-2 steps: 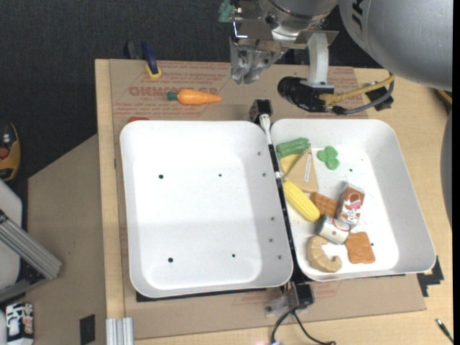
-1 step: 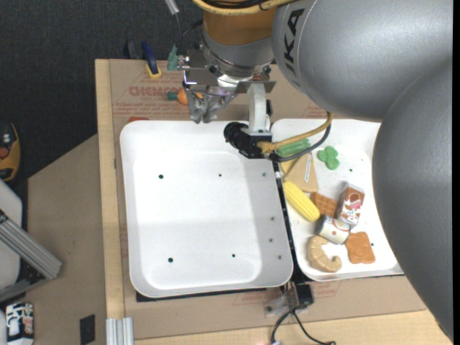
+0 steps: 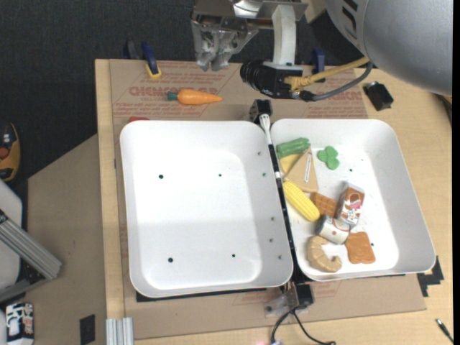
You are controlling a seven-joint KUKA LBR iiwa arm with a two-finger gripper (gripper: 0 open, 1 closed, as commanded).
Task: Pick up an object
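Toys crowd the right bin (image 3: 402,192), corn (image 3: 302,200) beside its left wall and a carrot (image 3: 197,98) on the tabletop (image 3: 108,157) beyond, so the gripper (image 3: 215,54), fingers narrow and holding nothing, likely needs to reposition.

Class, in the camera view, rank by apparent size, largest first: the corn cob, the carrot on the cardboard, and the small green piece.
1. Corn cob
2. Carrot, close to the corn, so this ranking is uncertain
3. Small green piece

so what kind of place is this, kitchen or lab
Most likely a robotics lab bench, not a kitchen: two white bins clipped to a cardboard sheet, toy food such as the corn and carrot, and the gripper above.
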